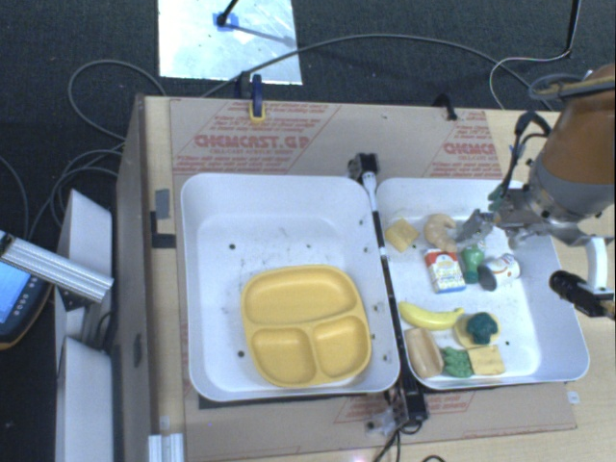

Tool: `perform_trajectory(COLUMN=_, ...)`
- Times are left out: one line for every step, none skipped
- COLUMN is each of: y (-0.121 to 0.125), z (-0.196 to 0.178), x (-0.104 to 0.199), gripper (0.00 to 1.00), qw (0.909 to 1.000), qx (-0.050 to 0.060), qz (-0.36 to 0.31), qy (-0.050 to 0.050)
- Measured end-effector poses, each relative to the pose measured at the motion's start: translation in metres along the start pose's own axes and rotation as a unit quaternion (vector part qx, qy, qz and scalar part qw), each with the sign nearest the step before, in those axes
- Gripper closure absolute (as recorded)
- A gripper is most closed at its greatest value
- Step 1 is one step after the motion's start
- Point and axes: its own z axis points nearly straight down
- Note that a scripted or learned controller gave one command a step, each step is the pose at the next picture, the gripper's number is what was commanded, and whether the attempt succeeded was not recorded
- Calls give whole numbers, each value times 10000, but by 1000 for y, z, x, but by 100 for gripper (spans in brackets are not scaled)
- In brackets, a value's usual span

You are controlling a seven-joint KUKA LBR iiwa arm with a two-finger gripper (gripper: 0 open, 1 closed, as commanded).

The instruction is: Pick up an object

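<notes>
So, gripper (478, 227) hovers over far side of the right bin (568, 359), beside a green bottle (472, 261) and a red-white carton (445, 270); can't tell how wide claw is or if anything's in it. Prob best target is the banana (430, 314), nearer w/ more room. Come straight down, center it, avoid neighbors; left bin's yellow tray (306, 323) irrelevant.

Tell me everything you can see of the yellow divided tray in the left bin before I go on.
The yellow tray looks like matte plastic, a rounded rectangle with three compartments: one long one across the far side and two smaller ones on the near side. It lies flat, right side up, slightly turned, in the near right part of the left bin, close to the bin's near wall. Its compartments hold nothing.
</notes>
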Motion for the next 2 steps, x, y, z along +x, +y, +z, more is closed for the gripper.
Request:
perform_trajectory(y=10, z=125, x=-2, gripper=0, qw=10000, qx=-4, qz=10, qy=-2)
perform_trajectory(y=61, z=127, x=-51, gripper=0, qw=9998, qx=192, qz=-1, qy=56)
